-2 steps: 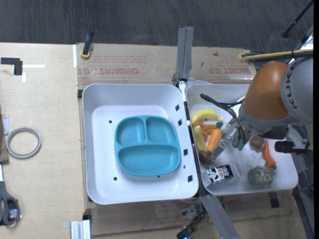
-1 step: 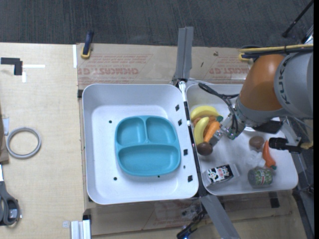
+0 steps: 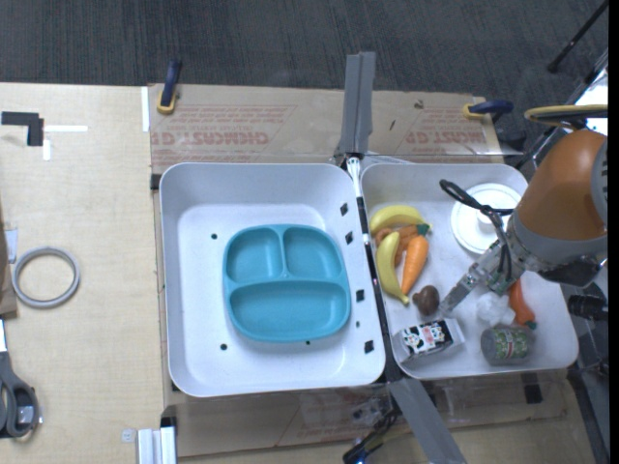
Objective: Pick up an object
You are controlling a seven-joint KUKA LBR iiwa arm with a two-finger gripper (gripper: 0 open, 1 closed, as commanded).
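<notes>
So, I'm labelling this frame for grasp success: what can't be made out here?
- Gripper: too small and blurred in the camera view to judge its state.
- White plate: partly covered by a black cable and the arm.
- Second carrot: half hidden under the wrist.

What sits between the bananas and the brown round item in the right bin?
In the camera view, the carrot lies between the bananas and the brown round item, leaning against the bananas.
</notes>
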